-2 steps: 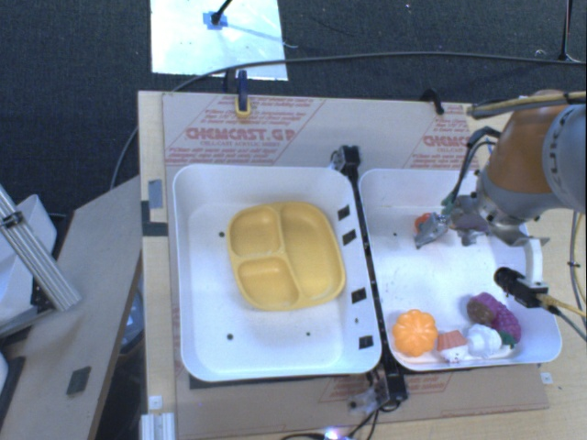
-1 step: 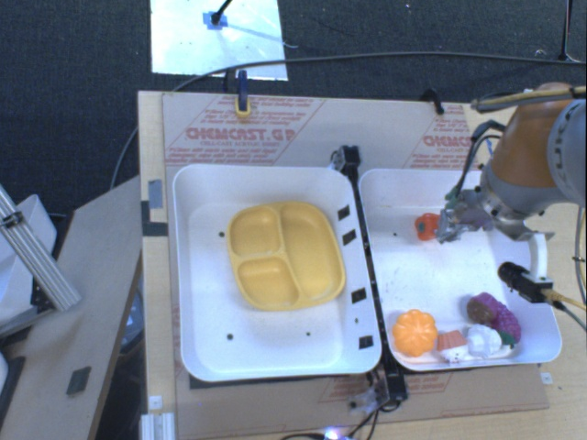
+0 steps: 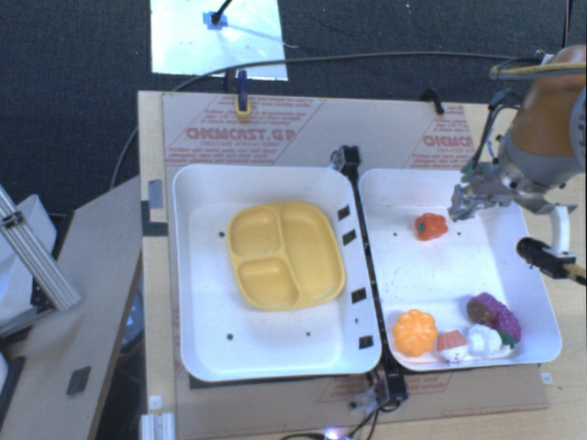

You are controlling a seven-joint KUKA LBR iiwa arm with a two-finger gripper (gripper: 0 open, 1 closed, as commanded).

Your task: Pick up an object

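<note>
Camera view, starting at the near edge of the bench: we see the right bin [image 3: 527, 273] holding a cluster along its front wall. An orange toy pumpkin [image 3: 415, 332] sits at the near left corner, with a small pink-and-white piece [image 3: 451, 342] just beside it, then a white lumpy item [image 3: 483, 340], and a purple bunch of toy grapes [image 3: 496, 315] touching that on the right. We cannot tell exactly what the two small pale pieces are.

Left of this, in the left bin [image 3: 206, 191], a yellow divided tray [image 3: 285, 254] lies flat near the middle, its three compartments facing up.

Farther back in the right bin, a small red-orange toy pepper [image 3: 429, 226] lies alone, well apart from the front cluster. Just to its right we see the gripper [image 3: 461, 208], low over the bin floor beside the pepper; nothing sits between its fingers, and we cannot tell how far apart they are. Behind it rises the arm [image 3: 548, 108], with its orange band.
</note>
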